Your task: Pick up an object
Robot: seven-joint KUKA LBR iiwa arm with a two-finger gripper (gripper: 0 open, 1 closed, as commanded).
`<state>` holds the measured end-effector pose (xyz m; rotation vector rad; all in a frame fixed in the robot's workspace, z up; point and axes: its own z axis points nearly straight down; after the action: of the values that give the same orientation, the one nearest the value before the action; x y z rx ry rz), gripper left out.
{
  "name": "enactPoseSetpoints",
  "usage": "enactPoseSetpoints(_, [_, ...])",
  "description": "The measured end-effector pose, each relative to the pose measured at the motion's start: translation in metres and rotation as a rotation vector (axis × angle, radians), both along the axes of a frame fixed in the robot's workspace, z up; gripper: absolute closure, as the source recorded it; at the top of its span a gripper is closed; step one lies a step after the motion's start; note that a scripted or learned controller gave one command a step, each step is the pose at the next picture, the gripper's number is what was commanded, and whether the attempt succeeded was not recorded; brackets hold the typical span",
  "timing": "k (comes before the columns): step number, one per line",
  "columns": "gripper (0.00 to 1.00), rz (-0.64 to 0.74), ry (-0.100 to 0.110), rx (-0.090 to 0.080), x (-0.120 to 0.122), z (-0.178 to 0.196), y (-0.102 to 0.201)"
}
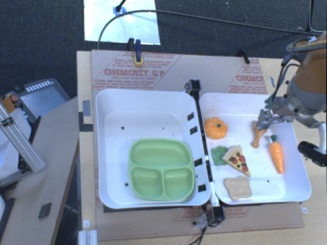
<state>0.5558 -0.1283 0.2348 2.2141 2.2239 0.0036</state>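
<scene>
My gripper (265, 119) hangs low in the right bin (301, 188), near its far right side. Its tip is at the upper end of a brown drumstick (256, 138) that lies slanted on the bin floor. An orange carrot (276, 156) lies just right of the drumstick. An orange pumpkin (216, 128) sits at the bin's left, with a pizza slice (237, 160), a green leaf (219, 154) and a piece of toast (238, 187) toward the front.
The left bin (110, 116) holds a green divided plate (162, 168) at its front. A black divider with clips (198, 137) runs between the two bins. The arm's grey body with the orange band (310, 80) rises at the right edge.
</scene>
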Motion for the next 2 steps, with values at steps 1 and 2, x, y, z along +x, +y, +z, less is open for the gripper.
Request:
enactPoseSetpoints(1, [1.00,0.004,0.001,0.001,0.016,-0.001,0.041])
enactPoseSetpoints(2, [1.00,0.004,0.001,0.001,0.040,-0.003,0.090])
